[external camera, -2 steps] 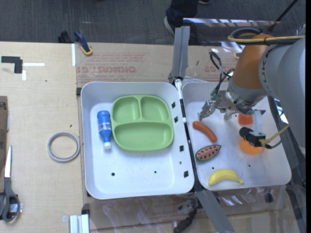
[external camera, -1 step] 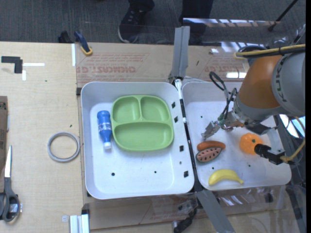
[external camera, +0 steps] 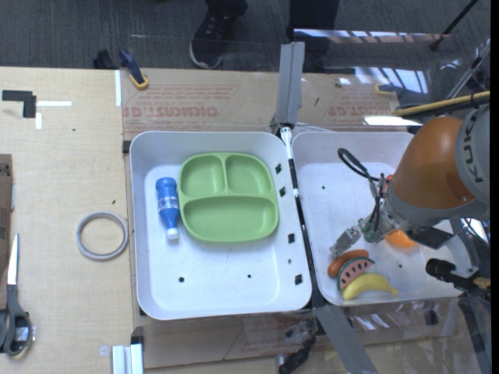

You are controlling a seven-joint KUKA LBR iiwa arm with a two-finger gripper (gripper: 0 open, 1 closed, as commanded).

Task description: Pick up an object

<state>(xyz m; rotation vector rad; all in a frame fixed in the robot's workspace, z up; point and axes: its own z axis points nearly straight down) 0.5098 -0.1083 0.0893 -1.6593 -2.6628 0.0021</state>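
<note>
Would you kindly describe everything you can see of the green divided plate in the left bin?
The green plate is a pale green, plastic-looking tray with rounded corners and three compartments: two smaller ones along the far side, one long one nearer the camera. It lies flat and upright in the far half of the left bin. A small blue bottle lies at its left edge, close or just touching.

Left bin [external camera: 156, 287]: divided plate [external camera: 229, 197] toward its back; bottle [external camera: 167, 206] just left of it.
Right bin [external camera: 327, 170]: banana [external camera: 368, 286] at front, watermelon slice [external camera: 355, 269] just behind it.
Surface [external camera: 54, 185], left of bins: tape ring [external camera: 102, 235]; scissors [external camera: 14, 318] lower left.
</note>
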